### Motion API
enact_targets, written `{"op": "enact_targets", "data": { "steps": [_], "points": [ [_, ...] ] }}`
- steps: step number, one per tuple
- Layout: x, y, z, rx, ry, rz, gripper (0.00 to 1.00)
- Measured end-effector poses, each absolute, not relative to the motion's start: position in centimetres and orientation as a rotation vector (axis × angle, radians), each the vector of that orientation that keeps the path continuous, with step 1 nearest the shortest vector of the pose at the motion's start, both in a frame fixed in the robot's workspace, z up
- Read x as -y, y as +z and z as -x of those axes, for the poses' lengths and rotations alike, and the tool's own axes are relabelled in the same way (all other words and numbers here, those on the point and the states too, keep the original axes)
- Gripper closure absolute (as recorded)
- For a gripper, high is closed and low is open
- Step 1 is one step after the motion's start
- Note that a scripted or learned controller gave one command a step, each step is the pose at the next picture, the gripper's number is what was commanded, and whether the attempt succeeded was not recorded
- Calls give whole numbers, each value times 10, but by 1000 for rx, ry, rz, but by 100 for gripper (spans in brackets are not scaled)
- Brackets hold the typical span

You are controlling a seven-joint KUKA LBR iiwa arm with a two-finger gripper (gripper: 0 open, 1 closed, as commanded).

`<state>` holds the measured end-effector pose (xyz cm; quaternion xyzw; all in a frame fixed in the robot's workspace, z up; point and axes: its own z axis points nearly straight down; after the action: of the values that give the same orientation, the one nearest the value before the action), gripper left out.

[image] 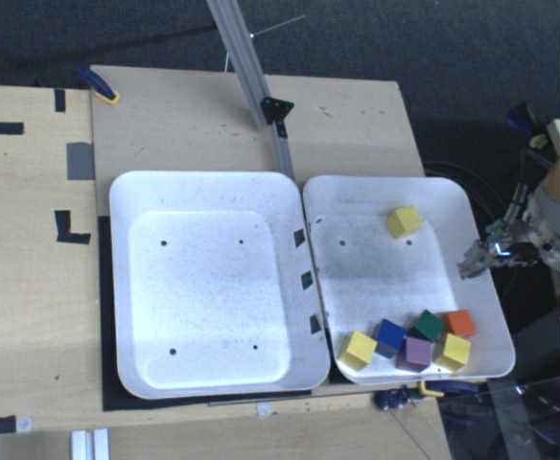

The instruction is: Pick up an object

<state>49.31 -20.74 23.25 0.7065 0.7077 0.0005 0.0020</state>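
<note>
Gripper (474,264) hangs at the right bin's (357,209) right rim, clear of every block. One yellow cube (405,220) lies alone near the far wall; yellow (359,349), blue (390,336), purple (417,352), green (428,326), orange (460,323) and yellow (454,351) cubes cluster at the near edge

- We see little of the arm (548,195) at the right edge: a pale, blurred rounded section with a hint of orange.
- Thin dark cables run beside it.
- We make out the gripper (478,260), grey metal, slim and angular, with a small bluish-white glint by its base.
</note>
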Motion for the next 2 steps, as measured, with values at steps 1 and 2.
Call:
{"op": "enact_targets", "data": {
  "steps": [1,2],
  "points": [
    [144,233,-489,-2231,0,-2215,100],
    [83,226,-494,-2231,0,-2215,100]
  ]
}}
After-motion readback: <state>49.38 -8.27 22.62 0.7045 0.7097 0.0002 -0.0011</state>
